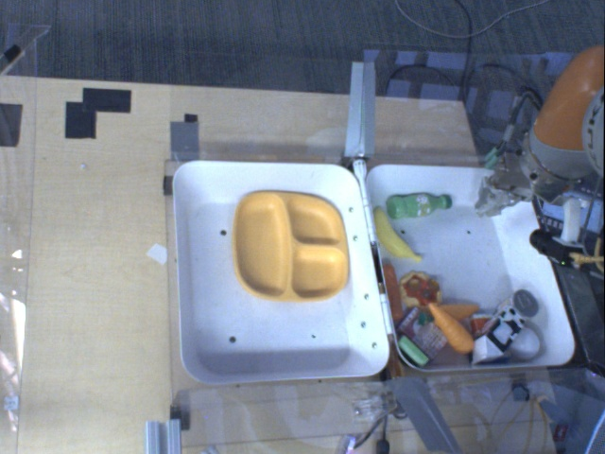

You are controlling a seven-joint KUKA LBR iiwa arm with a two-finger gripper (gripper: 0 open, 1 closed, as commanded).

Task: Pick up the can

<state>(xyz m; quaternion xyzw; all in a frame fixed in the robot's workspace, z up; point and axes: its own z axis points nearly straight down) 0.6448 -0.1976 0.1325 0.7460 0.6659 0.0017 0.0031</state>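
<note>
Even bright overhead light, soft shadows; slightly blurry throughout

The arm is cut off by the right edge, its gripper blurred.

Robotics lab test cell. Pale wooden surface carries two shallow white bins side by side, split by metal bracket at far edge. Black tape markers near far left corner. Loose cable looped on grey carpet beyond. Grey industrial arm with orange band at right edge. Clear plastic sheeting along left.
</note>
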